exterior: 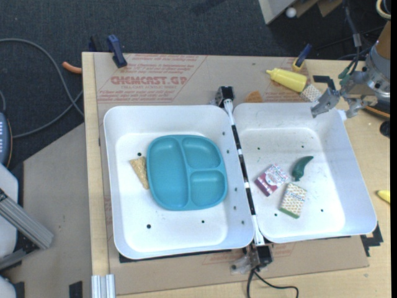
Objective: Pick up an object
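The right bin [329, 138] holds three small things: a dark green pepper-shaped piece [302, 165], a maroon and white packet [271, 179], and a patterned yellow-green block [293, 199]. In the left bin [124, 129], a teal divided plate [186, 171] partly covers a tan cracker-like piece [139, 169]. My gripper [339, 104] hangs over the right bin's far right corner, well above and behind the three small things. Its two fingers [321, 106] are spread apart with nothing between them.
A yellow bottle-shaped object [287, 77] lies on the bench behind the right bin. Blue clamps [116, 50] [302, 54] grip the board's far edge. A black clip [224, 95] joins the bins at the back. Another yellow bit [384, 195] sits at the right edge.
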You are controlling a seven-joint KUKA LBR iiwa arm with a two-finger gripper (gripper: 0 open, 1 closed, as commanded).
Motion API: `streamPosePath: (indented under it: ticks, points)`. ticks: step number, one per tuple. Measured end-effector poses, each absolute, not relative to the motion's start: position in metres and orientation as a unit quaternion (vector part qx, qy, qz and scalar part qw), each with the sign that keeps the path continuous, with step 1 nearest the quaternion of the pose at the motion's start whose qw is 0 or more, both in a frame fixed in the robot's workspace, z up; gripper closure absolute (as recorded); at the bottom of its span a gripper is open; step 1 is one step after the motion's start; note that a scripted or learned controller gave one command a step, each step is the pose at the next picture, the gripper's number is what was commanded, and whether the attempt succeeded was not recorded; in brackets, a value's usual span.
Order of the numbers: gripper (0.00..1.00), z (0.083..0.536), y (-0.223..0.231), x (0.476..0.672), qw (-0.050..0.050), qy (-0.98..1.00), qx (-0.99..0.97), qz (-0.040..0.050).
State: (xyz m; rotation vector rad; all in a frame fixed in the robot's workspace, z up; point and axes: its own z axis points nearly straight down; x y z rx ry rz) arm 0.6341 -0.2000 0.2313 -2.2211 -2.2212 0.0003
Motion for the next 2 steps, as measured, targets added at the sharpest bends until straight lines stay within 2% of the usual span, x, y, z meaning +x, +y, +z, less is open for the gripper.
streamPosePath:
  ticks: [1,2]
  points:
    - [0.00,0.129,-0.202,0.582,0.001,-0.707,-0.707,0.0005]
    - [0.00,0.084,-0.180,0.577,0.001,-0.707,-0.707,0.0004]
